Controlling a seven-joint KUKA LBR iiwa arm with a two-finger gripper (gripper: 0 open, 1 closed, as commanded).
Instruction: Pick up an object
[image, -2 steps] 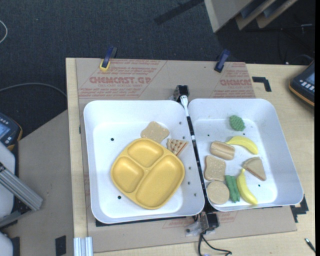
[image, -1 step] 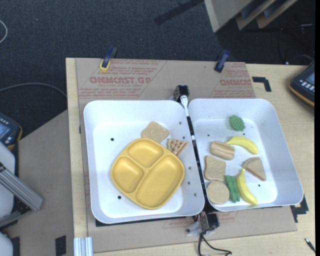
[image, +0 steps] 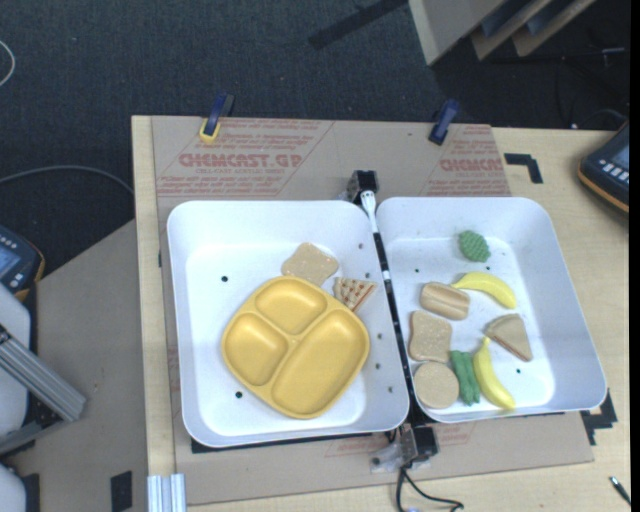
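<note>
Since every item lay flat in its place, the pick looked not yet begun, with choosing a target the step in hand. On the counter (image: 300, 160), the left bin (image: 190, 300) held a yellow divided plate (image: 295, 345), with a tan bread slice (image: 310, 264) touching its upper rim and a waffle wedge (image: 353, 292) just beside it. The right bin (image: 562, 270) carried the crowded lot: a toast square (image: 431, 336), a round biscuit (image: 436, 384), a bun (image: 444, 300), two bananas (one (image: 486, 287) higher, one (image: 492, 375) lower), and a green lump (image: 474, 245) lying well apart. That lone lump probably offered the cleanest descent; the packed pieces would call for careful aim.
</note>
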